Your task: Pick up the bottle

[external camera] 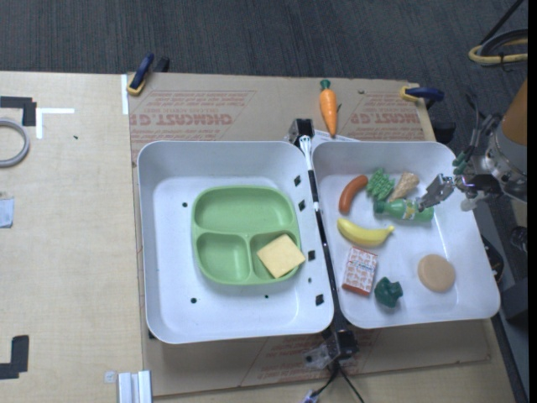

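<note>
The gripper [436, 191] hangs over the right bin [470, 300], by the green bottle [406, 211] lying flat near the broccoli [379, 182]. Can't tell its jaws. I'd straddle the smooth round body crosswise, or it'll squirt out. The banana [364, 232] is close by.

Robot lab – white bins [159, 250] on cardboard-covered bench [193, 112], clamps [141, 74], cables [499, 53].

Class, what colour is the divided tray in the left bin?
Light green, seen in the camera view: the divided tray.
</note>
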Robot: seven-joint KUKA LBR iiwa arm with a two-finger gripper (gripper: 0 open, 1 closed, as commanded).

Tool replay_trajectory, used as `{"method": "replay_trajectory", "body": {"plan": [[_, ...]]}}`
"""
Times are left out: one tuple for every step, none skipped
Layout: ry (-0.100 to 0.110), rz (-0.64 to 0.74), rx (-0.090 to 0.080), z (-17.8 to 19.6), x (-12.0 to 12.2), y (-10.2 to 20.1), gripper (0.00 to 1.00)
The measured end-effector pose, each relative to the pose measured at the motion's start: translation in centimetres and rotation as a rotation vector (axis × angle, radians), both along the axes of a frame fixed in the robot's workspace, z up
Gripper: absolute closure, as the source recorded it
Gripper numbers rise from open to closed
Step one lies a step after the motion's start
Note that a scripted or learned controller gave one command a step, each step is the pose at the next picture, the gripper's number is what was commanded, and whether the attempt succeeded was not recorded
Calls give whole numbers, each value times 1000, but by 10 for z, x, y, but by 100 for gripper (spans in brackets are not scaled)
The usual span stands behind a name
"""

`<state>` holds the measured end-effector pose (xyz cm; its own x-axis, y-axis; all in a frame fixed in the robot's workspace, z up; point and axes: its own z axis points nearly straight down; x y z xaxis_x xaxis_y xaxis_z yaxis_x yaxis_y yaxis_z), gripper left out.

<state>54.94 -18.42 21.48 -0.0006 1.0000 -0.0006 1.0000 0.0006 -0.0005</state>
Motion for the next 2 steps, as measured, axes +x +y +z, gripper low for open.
{"method": "replay_trajectory", "body": {"plan": [[-1, 1, -1, 10, 0, 0, 100], [0, 182, 1, -8, -65, 2, 100]]}}
